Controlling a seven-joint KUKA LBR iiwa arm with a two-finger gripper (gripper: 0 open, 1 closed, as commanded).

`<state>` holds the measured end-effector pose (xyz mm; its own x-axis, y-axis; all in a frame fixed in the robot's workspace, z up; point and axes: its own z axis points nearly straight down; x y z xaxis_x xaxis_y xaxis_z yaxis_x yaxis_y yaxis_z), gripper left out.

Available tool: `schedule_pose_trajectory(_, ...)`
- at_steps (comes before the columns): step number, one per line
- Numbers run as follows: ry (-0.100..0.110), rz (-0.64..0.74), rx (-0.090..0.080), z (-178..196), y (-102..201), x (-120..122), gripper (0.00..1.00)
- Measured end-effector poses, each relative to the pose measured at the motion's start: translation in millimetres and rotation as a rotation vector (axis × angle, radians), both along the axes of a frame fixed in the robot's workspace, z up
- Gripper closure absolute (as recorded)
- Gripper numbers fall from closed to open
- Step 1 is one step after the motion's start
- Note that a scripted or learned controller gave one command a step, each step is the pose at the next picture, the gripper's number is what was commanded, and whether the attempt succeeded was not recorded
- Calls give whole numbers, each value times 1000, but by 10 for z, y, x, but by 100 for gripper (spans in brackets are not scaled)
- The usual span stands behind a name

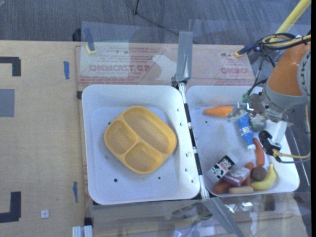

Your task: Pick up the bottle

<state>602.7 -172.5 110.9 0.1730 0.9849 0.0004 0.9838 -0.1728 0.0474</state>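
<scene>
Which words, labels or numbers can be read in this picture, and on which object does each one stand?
"CHOICAST.G.B", roughly, in red letters, blurred and uncertain: on the clear sheet behind the left bin.
Red print, cut off and unreadable: on the clear sheet behind the right bin.
Label on the blue bottle: too small to read.
Print on the black and white carton: too blurred to read.

Grey arm [291,78] reaching from right, pincer [252,113] lowered

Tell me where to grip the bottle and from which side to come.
Grip the blue bottle across its narrow body, coming from above. It lies flat in the right bin, so its sides are exposed. The pincer is right by its upper end; carrot lies close.
</scene>
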Motion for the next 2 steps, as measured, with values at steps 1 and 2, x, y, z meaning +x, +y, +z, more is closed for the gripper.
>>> schedule_pose_trajectory(1, 1, 0, 1, 58, 6, -7, 100)
schedule_pose_trajectory(2, 46, -14, 8, 1124, 644, 157, 100)
